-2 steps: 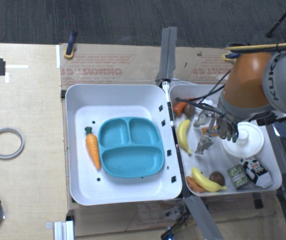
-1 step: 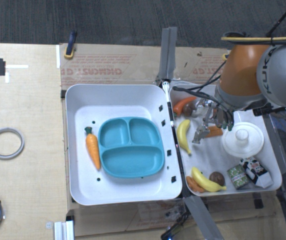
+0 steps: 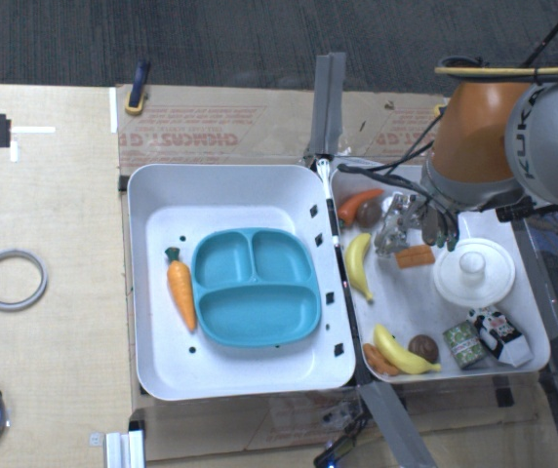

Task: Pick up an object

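Note:
My gripper point(image 3: 411, 234) hangs low over the upper middle of the right bin point(image 3: 538, 310), under the grey arm with its orange band. Just below it lies a small orange block point(image 3: 416, 256); I cannot see anything held. To its left lie a red-orange vegetable point(image 3: 360, 205) and a yellow banana point(image 3: 358, 264). A white round lid point(image 3: 473, 271) sits to the gripper's right. A second banana point(image 3: 403, 352), a brown ball point(image 3: 422, 346), a green packet point(image 3: 462, 344) and a black-and-white item point(image 3: 498, 331) lie along the bin's front.
The left bin point(image 3: 147, 261) holds a blue divided plate point(image 3: 257, 286) and an orange carrot point(image 3: 181, 291) beside it. A grey tape ring point(image 3: 11, 279) lies on the bench at far left. Black cables run from the arm across the right bin's back edge.

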